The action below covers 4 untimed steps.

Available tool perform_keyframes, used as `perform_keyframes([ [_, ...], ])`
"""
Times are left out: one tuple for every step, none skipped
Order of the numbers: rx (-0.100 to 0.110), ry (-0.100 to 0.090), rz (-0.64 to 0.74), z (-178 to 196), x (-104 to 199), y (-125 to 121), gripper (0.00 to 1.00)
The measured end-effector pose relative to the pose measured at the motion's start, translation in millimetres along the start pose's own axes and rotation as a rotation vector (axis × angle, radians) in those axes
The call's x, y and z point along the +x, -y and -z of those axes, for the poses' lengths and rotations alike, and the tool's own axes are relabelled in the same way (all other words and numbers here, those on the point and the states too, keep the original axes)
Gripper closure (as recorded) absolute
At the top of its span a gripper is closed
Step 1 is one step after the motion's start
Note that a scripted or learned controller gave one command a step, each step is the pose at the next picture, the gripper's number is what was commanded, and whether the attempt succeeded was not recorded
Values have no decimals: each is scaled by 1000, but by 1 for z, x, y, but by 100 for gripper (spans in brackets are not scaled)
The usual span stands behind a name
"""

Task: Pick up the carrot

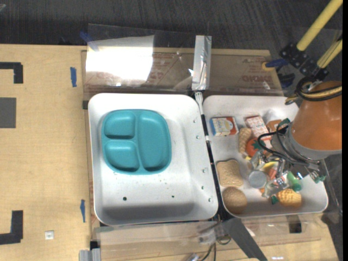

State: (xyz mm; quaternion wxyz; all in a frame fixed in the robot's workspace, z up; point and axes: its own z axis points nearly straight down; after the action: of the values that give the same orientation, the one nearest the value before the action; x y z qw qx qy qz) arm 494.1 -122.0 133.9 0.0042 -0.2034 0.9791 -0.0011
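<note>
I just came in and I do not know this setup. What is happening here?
A robot arm reaches from the right into the right bin, which holds a heap of toy food. Its claw is down among the items, near a corn cob and something orange, maybe the carrot. I cannot tell whether it grips anything. The left bin holds a teal plate with three sections.

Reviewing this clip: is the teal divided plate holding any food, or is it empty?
Empty. The teal plate lies flat in the left bin, all three compartments showing bare teal.
</note>
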Motion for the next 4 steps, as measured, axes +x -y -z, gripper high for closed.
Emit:
perform_keyframes([
  [1, -1, -269, -10, -9, 55, 100],
  [0, -2, -268, -11, -9, 54, 0],
  [4, 8, -227, -44, 0, -9, 0],
  [9, 20, -225, -31, -5, -8, 100],
])
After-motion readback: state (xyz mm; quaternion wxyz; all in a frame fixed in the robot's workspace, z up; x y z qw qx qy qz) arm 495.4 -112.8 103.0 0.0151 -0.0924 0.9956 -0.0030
